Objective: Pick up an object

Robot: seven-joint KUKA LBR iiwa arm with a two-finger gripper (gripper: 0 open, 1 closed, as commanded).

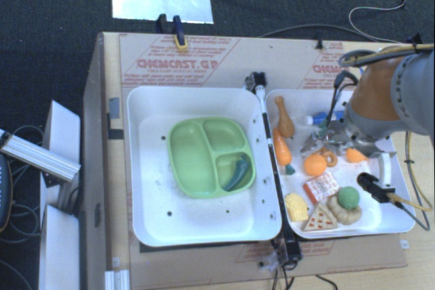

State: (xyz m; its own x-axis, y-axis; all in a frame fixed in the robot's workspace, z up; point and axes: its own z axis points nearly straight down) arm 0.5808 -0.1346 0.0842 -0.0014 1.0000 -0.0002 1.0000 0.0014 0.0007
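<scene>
Dark carpet [47, 10] surrounds a bench [204, 58] topped with a printed protective sheet, and two shallow white bins sit side by side toward its near edge. The left bin [153, 214] holds a green divided plate [197, 159] with a dark green toy vegetable [238, 173] in one compartment. The right bin [387, 214], by the bench's right edge, is crowded with toy food, any piece of which would serve the task: a drumstick [284, 120] and a carrot [282, 149] along the wall shared with the left bin, a round orange fruit [315, 165] in the middle, and a red-and-white box [321, 185], corn cob [295, 206], pizza slice [318, 219] and green ball [349, 197] toward the near edge. The gripper [325, 141] is low over the middle of this bin, just above the orange fruit, with an orange wedge [355, 155] close on its right-edge side. Whether the gripper is open or closed cannot be told from this slant, and nothing is visibly held. The main risk, as I judge it, is the clutter. The fruit is round and smooth, so an off-centre close could squirt it sideways into the box or carrot. The wedge lies near enough to be clipped or wedged in alongside. Coming down too far could also press the toys against the bin floor and shift the bin.
</scene>
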